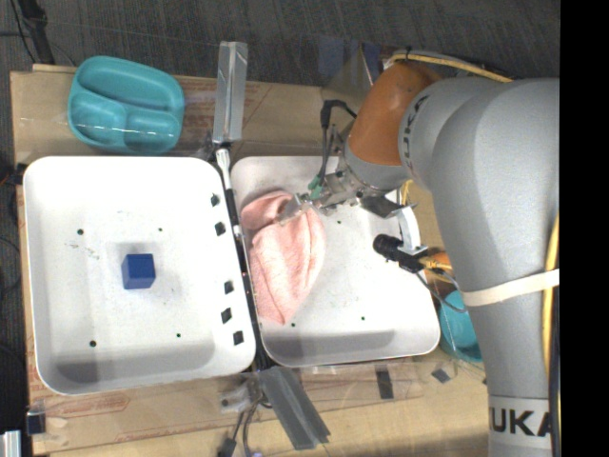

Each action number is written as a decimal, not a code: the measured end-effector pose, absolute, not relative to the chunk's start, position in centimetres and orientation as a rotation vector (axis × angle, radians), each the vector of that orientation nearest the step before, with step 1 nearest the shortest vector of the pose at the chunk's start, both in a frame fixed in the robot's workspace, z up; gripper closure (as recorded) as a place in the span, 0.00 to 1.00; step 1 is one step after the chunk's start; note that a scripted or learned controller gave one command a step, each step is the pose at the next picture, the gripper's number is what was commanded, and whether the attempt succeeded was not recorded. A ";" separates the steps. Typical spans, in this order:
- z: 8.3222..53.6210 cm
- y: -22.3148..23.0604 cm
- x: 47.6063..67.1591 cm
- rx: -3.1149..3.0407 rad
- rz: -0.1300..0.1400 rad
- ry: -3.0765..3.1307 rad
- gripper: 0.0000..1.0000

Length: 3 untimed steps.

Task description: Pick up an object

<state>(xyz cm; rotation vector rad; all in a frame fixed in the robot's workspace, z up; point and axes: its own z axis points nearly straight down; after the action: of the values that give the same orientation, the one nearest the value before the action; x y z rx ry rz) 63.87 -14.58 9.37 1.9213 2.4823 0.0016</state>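
Note:
A pink cloth [285, 260] lies bunched in the left half of the right bin [381, 322]. Its upper corner is drawn up into a peak under my gripper [312, 200], which reaches in from the right over the bin's back part. The fingers look shut on that gathered corner of the cloth, while the rest of it trails down toward the bin's front left. In the left bin [57, 208] a small blue cube [139, 270] sits alone near the middle, far from the gripper.
A teal divided tray [126, 103] lies on the bench behind the left bin. A grey metal bar [229, 89] stands at the back between the bins. My bulky grey arm [495, 217] covers the right bin's right side.

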 end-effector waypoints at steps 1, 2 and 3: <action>10.5 -14.5 63.9 1.916 0.003 2.485 1.00; 19.3 -7.5 65.7 1.841 0.001 2.545 1.00; 20.6 -9.3 65.7 1.715 -0.001 2.631 1.00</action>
<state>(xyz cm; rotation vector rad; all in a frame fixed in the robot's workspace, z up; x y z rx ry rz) 65.70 -9.28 20.60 1.7149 2.6313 -0.0009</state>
